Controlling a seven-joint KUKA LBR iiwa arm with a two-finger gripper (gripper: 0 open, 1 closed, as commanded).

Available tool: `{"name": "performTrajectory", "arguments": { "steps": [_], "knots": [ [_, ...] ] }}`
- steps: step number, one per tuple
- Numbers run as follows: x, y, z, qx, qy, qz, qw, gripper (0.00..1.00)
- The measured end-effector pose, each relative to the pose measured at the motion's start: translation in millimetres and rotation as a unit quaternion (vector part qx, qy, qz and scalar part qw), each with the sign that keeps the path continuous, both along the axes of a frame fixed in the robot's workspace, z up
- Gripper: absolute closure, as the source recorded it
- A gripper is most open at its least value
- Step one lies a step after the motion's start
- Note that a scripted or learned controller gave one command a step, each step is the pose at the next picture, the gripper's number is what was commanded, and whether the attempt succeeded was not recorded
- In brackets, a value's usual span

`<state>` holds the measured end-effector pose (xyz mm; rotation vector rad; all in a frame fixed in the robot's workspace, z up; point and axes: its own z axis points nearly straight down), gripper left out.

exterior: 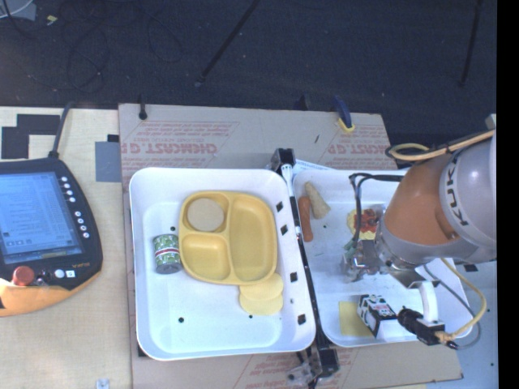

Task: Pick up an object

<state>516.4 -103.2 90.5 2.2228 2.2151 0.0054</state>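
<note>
overhead, slanted down on both bins (146,217)

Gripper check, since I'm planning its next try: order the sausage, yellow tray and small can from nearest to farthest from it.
From the gripper, in the right bin:
1. Sausage, same bin, left edge.
2. Yellow tray, left bin, middle.
3. Small can, left bin, far left.

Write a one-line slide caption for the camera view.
KUKA arm's tool lowered into the right bin among small objects, while the left bin holds a yellow divided tray and a small can.
</note>
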Motion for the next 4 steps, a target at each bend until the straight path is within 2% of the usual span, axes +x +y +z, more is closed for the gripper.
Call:
{"name": "performTrajectory", "arguments": {
  "steps": [1, 2, 3, 4],
  "knots": [
    [-34.9, 55.4, 101.4, 0.0013, 0.002, 0.004, 1.0, 0.0],
    [-41.3, 77.8, 96.4, 0.0009, 0.005, 0.002, 1.0, 0.0],
    [64.5, 0.9, 74.0, -0.0023, 0.001, 0.0, 1.0, 0.0],
    [48.2, 9.1, 34.0, 0.0008, 0.006, 0.001, 1.0, 0.0]
  ]
}}
